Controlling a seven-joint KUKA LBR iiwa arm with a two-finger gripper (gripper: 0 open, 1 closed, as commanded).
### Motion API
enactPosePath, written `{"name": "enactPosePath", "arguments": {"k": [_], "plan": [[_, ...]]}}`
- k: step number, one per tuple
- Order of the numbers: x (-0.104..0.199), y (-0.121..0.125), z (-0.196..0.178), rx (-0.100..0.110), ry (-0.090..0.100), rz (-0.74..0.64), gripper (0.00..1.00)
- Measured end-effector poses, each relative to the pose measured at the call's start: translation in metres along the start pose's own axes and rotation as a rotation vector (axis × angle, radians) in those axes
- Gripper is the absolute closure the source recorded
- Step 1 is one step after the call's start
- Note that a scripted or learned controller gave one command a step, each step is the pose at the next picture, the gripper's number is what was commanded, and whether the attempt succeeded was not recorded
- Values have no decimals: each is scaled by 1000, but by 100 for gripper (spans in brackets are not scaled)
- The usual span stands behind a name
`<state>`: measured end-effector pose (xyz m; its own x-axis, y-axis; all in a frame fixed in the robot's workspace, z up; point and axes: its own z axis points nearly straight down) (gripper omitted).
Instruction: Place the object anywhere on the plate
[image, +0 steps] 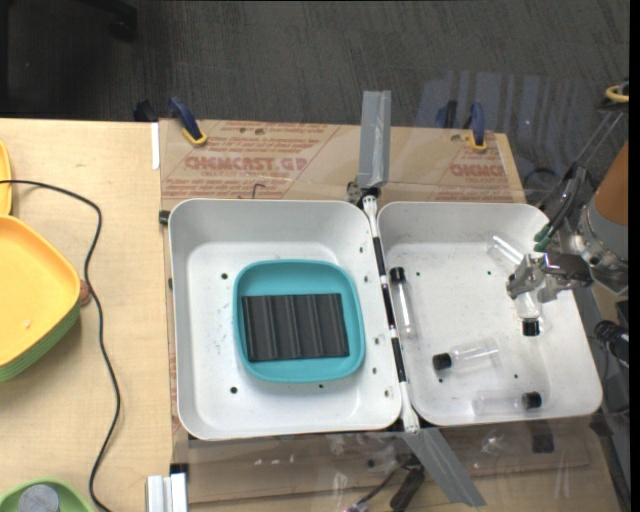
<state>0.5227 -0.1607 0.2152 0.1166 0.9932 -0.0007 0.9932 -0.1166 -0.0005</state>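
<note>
A teal plate (298, 278) with a dark ridged insert lies in the left bin (200, 300). My gripper (531, 283) hangs over the right side of the right bin (450, 240). A clear vial (530, 312) with a black cap at its lower end sticks down from between the fingers, and the gripper is shut on it. The plate is far to the left of the gripper, across the wall between the bins.
Several more clear vials lie in the right bin: one along its left wall (401, 300), one at the middle front (467, 356), one at the front right (508, 402) and one behind the gripper (503, 247). Yellow plates (30, 300) and a black cable (100, 330) lie on the wooden table.
</note>
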Motion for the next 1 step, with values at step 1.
{"name": "enactPosePath", "arguments": {"k": [1], "plan": [[0,0,0,0,0,0,0]]}}
